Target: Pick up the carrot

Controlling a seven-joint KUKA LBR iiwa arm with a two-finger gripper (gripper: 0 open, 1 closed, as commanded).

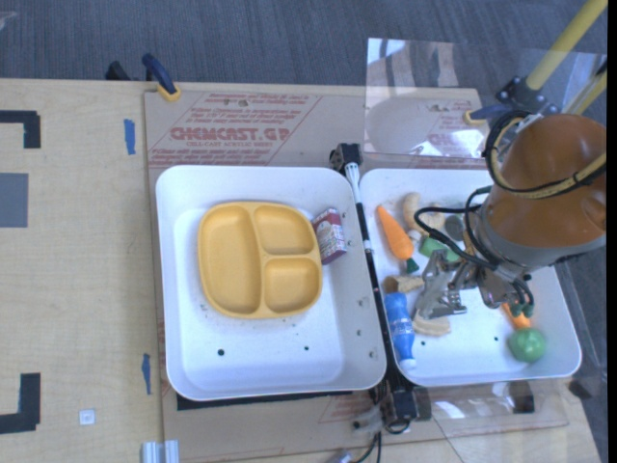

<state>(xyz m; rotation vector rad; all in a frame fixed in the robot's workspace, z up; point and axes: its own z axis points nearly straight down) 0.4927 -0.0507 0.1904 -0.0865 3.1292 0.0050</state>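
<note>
Hovering tool (pixel 442 292) (grip state unclear), one carrot (pixel 394 232), two bins (pixel 193 355).

Left bin (pixel 193 355), mid-frame: a yellow three-part plate (pixel 258 257) lies flat toward its upper left, and a small dark red can (pixel 331 235) lies tipped just off the plate's right rim, near the divide between the bins. Right bin (pixel 559 355): a blue tube (pixel 400 328) lies along its left wall at the lower left, a green ball (pixel 527 345) sits in the lower right corner, and small beige pieces (pixel 403 284) are scattered near the middle. Both bins rest on a brown printed cardboard sheet (pixel 241 128), with a pale wood bench (pixel 67 287) filling the left of the frame and grey carpet (pixel 241 17) across the top.
</note>
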